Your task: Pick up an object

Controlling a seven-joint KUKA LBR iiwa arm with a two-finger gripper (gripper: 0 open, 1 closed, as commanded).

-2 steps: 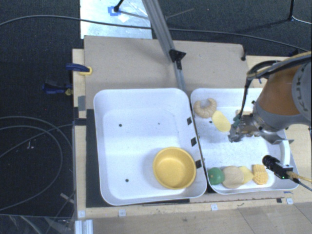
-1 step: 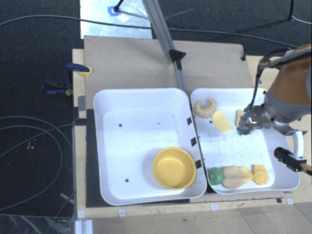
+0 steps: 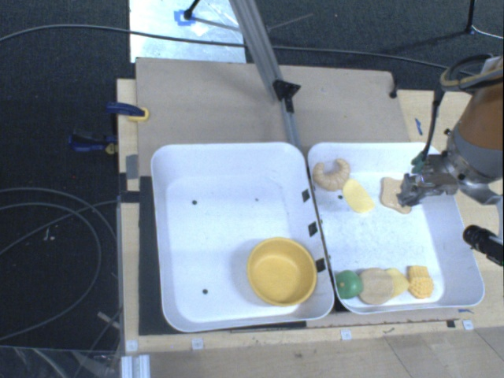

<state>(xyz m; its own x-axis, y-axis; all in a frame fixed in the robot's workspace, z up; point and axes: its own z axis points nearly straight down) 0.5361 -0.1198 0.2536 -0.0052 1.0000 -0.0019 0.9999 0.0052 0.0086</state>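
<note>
My gripper [image 3: 409, 193] hangs low over the right bin [image 3: 449, 235], at its upper right, right over a flat tan piece [image 3: 390, 191] whose right part it hides. A yellow lemon-shaped piece [image 3: 358, 196] lies just left of that, and a curled tan croissant piece [image 3: 331, 173] lies further up and left. Along the bin's front edge sit a green ball [image 3: 348, 283], a beige flat piece [image 3: 376, 285] and a yellow waffle-textured piece [image 3: 420, 281].
The left bin [image 3: 197, 179] holds a yellow bowl [image 3: 281, 271] at its front right. A grey pole [image 3: 260, 46] slants down to the gap between the bins. Blue clamps [image 3: 118, 124] grip the bench's left edge. A black part [image 3: 484, 242] sticks in at the right.
</note>
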